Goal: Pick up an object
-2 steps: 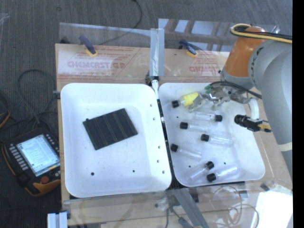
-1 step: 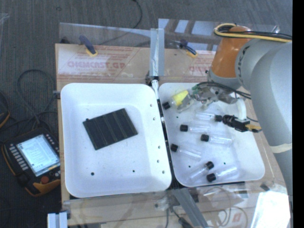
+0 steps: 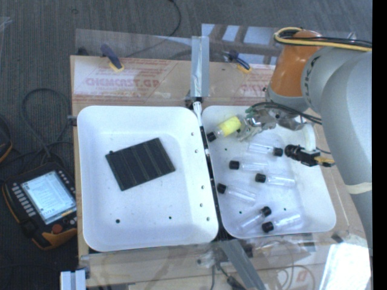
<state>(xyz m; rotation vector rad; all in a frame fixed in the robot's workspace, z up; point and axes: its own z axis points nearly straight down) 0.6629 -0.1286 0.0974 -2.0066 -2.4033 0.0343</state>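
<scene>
Just beside the gripper [image 3: 251, 125], on its side toward the view's left: a small yellow cylinder [image 3: 230, 125], lying flat on the floor of the right bin [image 3: 320, 219], close to the gripper's tip or touching it; cannot tell which. Cannot tell either whether released or clenched, since the tip is too small and cluttered to read. Nothing seen grasped.

Down low over the far end of the right bin, reached in from the view's right, with the orange band [image 3: 289, 71] above and behind the wrist and the grey arm [image 3: 351, 101] bulking over the bin's right rim.

Nearer the camera than the gripper, scattered across the same bin: several clear tubes [image 3: 248, 193] with black caps, lying flat at assorted angles and mostly apart from one another. One cap [image 3: 211, 136] beyond the yellow cylinder from the gripper, near the rim shared by the bins. Another cap [image 3: 277, 151] just below the gripper toward the camera. Two more caps [image 3: 266, 219] close together, well apart from the gripper, at the bin's near end.

Well away from the gripper to the view's left, past the shared rim: the left bin [image 3: 97, 222], with a black ribbed slab [image 3: 140, 163] lying flat and turned askew on its floor.

Farther off still the same way, on the floor beyond the bench: a handheld control unit [image 3: 39, 201] with a lit screen.
</scene>
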